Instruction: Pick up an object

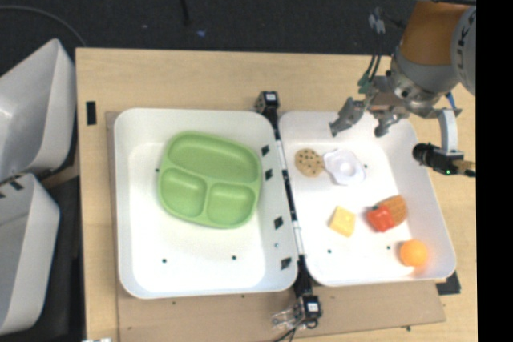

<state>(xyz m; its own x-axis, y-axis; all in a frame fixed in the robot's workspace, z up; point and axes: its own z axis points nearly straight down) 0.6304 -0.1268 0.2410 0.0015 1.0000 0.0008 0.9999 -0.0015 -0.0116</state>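
Hovering over right bin far rim, pincer spread, nothing between fingers; cookie round, lying flat

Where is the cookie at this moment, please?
In the camera view the cookie lies in the right bin, near its upper left corner, just left of the small white cup and above the yellow block.

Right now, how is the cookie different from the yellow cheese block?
The cookie is round, flat and brown with dark specks; the cheese block is squarish, chunky and plain yellow. The cookie lies nearer the far end of the right bin, close to the wall between the bins and beside a small white cup; the cheese block lies nearer the middle, beside a red and orange toy. Both are small toy foods in the same bin, untouched by the gripper.
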